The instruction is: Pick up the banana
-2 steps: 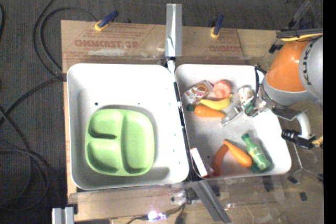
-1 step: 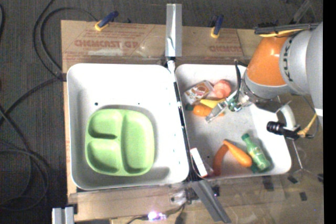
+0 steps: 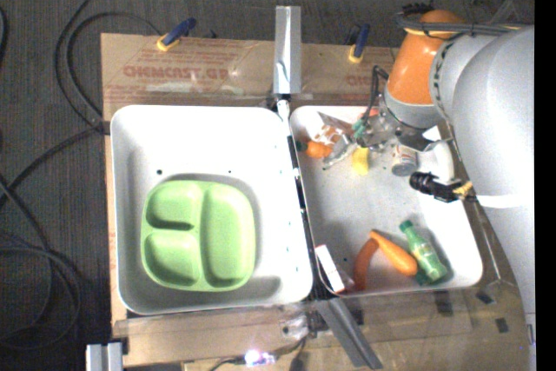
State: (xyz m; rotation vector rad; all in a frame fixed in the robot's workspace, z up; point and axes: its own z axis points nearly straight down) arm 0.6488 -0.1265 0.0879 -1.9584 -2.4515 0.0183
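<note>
The banana (image 3: 360,162) shows as a small yellow piece at the back of the right bin (image 3: 382,204), mostly hidden under the gripper's body. My gripper (image 3: 326,142) reaches in from the right, low over the bin's back left corner. Its two silver fingers (image 3: 335,125) spread apart in a V pointing left, so it is open. A small orange item (image 3: 317,149) lies between the fingertips, against the bin's left wall. The banana sits just right of the fingers, not between them.
At the front of the right bin lie an orange carrot (image 3: 393,253), a curved red-orange piece (image 3: 362,267), a green bottle (image 3: 425,253) and a white card (image 3: 327,268). The left bin (image 3: 130,135) holds a green divided plate (image 3: 201,232).
</note>
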